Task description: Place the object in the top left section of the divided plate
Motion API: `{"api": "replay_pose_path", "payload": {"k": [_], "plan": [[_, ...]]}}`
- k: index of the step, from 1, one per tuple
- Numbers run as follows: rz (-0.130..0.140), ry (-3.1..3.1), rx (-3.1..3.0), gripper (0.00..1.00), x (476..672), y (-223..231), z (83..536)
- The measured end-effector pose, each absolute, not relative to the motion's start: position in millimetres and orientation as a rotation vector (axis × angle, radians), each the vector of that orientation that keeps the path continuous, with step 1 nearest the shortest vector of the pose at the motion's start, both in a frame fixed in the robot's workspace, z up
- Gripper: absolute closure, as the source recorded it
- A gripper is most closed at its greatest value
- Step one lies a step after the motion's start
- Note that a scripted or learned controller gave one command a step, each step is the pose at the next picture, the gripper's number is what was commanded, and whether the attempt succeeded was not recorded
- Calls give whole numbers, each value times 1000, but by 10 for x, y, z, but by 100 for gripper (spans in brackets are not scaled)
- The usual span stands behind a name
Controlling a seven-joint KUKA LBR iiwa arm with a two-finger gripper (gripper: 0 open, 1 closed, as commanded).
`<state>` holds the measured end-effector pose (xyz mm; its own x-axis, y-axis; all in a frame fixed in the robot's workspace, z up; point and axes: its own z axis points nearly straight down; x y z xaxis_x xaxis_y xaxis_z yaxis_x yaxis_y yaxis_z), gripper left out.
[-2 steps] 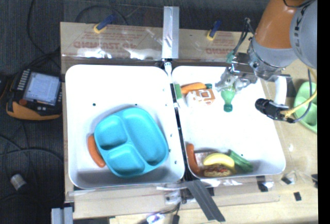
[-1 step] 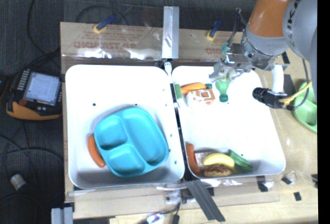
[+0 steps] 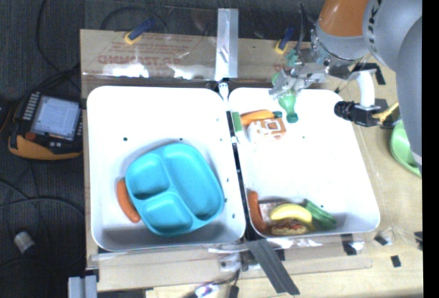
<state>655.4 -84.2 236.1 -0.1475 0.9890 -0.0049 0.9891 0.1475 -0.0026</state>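
Dark carpet [image 3: 41,15] around bench; two white bins [image 3: 110,101]. Gripper [image 3: 291,92] at right bin's back edge, small green object [image 3: 291,112] hanging below, long axis vertical; grip unclear.

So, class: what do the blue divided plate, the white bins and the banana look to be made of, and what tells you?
Divided plate: probably moulded plastic, smooth with a soft sheen, uniform blue with rounded dividers.
White bins: likely plastic or coated sheet, smooth and plain white with rounded corners; hard to say which.
Banana: possibly a plastic toy, judging by its even yellow, though the view is too small to settle it.
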Motion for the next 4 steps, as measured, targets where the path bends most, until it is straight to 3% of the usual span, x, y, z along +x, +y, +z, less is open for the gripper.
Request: {"api": "replay_pose_path", "payload": {"k": [1, 2, 3, 4], "plan": [[-5, 2457, 1958, 100, 5799, -534, 2537], [-4, 2536, 1854, 100, 5440, -790, 2684], [-2, 2540, 1851, 100, 5447, -770, 2767], [-2, 2788, 1446, 100, 5775, -713, 2747]]}}
